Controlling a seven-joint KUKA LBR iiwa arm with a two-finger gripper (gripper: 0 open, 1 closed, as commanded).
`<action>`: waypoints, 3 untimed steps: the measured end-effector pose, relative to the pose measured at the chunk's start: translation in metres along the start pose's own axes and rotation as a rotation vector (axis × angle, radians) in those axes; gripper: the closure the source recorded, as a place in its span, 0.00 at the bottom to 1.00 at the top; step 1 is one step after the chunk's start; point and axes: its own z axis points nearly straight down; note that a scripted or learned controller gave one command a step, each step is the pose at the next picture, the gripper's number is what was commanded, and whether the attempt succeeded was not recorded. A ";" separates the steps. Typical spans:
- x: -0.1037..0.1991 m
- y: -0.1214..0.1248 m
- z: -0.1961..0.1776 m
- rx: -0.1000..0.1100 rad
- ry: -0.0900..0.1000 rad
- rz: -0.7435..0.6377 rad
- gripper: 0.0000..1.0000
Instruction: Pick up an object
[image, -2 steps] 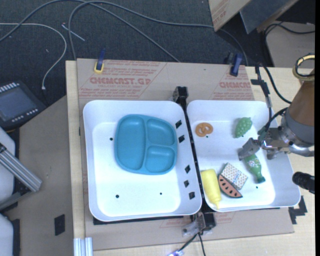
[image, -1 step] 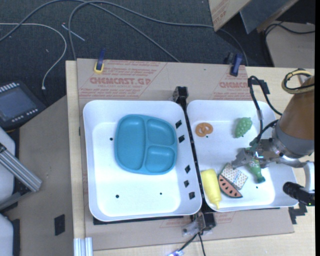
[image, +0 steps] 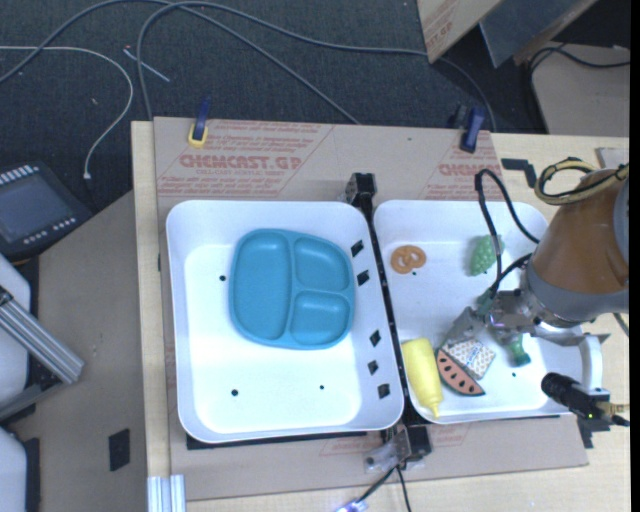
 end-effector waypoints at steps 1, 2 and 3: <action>0.000 0.000 0.045 -0.002 -0.001 0.001 0.00; 0.001 0.001 0.032 -0.006 -0.001 0.002 1.00; -0.009 -0.001 -0.016 -0.010 -0.004 0.001 1.00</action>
